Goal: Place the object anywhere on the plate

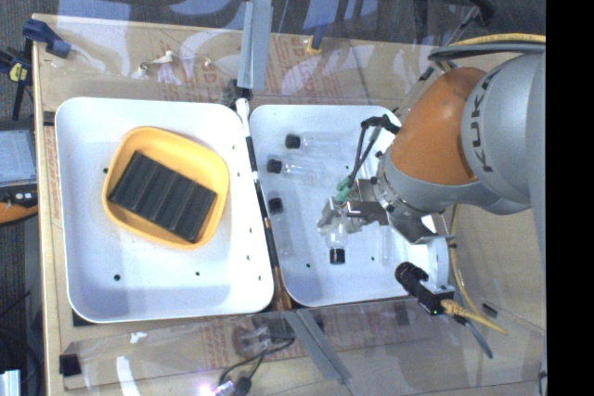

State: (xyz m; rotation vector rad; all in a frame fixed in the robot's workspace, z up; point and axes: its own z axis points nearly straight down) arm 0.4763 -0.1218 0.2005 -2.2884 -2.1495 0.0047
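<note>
Wooden bench (139,357) under two shallow white bins, office chair behind. Left bin (83,283): yellow rounded-square plate (209,167) carrying a dark ribbed slab (162,195), probably set there as the drop target. Right bin (306,287): small black caps and clear glossy vials, the likely objects, scattered loose. Gripper (342,216) low over them, presumably to pick; finger state impossible to tell.

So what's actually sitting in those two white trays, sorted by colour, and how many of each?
Yellow plate: 1, in the left bin
Dark ribbed block: 1, lying on that plate
Small black pieces: 4, in the right bin
Total: 6. Some clear, hard-to-see pieces near the gripper are left uncounted.
</note>
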